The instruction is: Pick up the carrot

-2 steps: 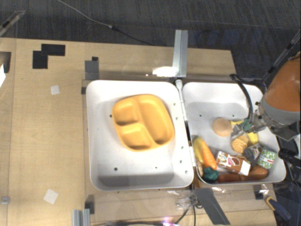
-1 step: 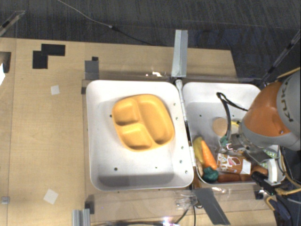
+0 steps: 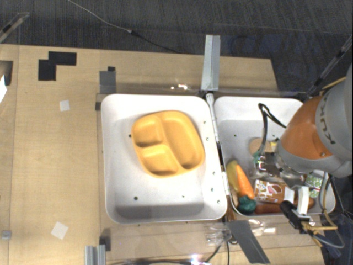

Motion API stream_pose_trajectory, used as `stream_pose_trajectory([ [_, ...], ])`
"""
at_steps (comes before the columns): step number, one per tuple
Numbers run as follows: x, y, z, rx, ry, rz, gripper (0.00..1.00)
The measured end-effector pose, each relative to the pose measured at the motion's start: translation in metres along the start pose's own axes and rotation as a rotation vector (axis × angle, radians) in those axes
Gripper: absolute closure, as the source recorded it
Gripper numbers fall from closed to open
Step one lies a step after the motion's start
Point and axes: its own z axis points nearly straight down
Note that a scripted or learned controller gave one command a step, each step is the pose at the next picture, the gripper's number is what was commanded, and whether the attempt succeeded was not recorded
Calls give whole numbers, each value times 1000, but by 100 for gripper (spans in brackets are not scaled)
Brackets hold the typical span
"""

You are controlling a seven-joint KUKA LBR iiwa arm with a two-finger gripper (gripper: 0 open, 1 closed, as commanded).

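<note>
Gripper (image 3: 270, 167) low in the right bin (image 3: 242, 112), below the orange band (image 3: 303, 134) of the arm, just right of the carrot. Hidden under the wrist and cables; impossible to tell how it stands, or whether anything is held.

Carrot (image 3: 241, 182) lying in the near left part of the right bin, close against the wall shared with the left bin, orange body running from far to near. Dark green end (image 3: 247, 205) at its near tip, by the bin's near rim. Yellowish piece (image 3: 232, 165) touching its far end.

Just right of the carrot, a red-brown packet with white print (image 3: 268, 191), lying flat near the bin's near edge and partly under the arm. Small tan round thing (image 3: 255, 146) further back on the bin floor, half covered by the wrist. Something green-and-white (image 3: 316, 181) at the far right, mostly hidden.

Left bin (image 3: 118, 148) holding a yellow tray with compartments (image 3: 167, 142), tilted a little, roughly in the middle. Wooden bench (image 3: 49, 164) around both bins, with black marks (image 3: 55, 64) at far left.
</note>
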Motion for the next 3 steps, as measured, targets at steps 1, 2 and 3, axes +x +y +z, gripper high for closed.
stream_pose_trajectory([
  [1, 26, 100, 4, 10, 4, 273, 100],
  [2, 35, 102, -97, 11, 5, 182, 100],
  [3, 67, 85, -108, 17, 6, -132, 100],
])
